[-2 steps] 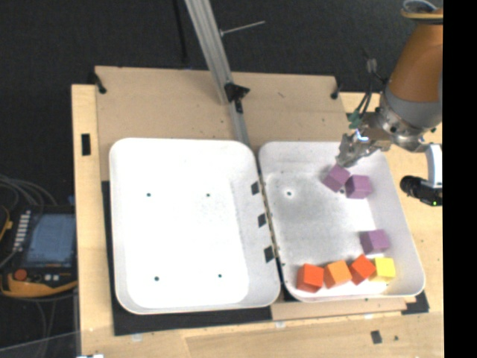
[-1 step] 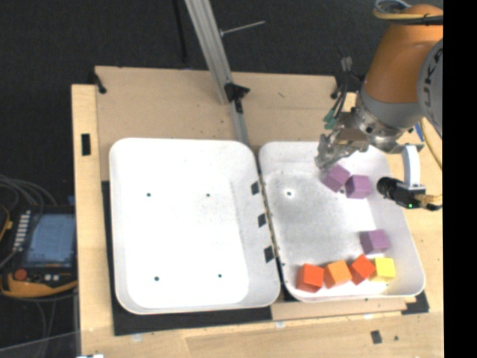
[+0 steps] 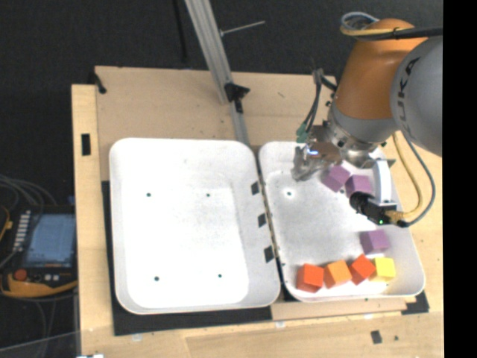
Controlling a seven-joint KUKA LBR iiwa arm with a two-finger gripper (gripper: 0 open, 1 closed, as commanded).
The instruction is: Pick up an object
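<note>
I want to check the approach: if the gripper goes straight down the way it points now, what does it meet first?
Probably the bare floor of the right bin; the gripper points there, beside the purple block. Depth is unclear.

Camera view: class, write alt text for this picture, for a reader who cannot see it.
A grey and orange robot arm reaches from the right, its tool low over the far end of the right bin, beside two purple blocks. A third purple block and a row of orange, red and yellow blocks lie near its front edge.
</note>
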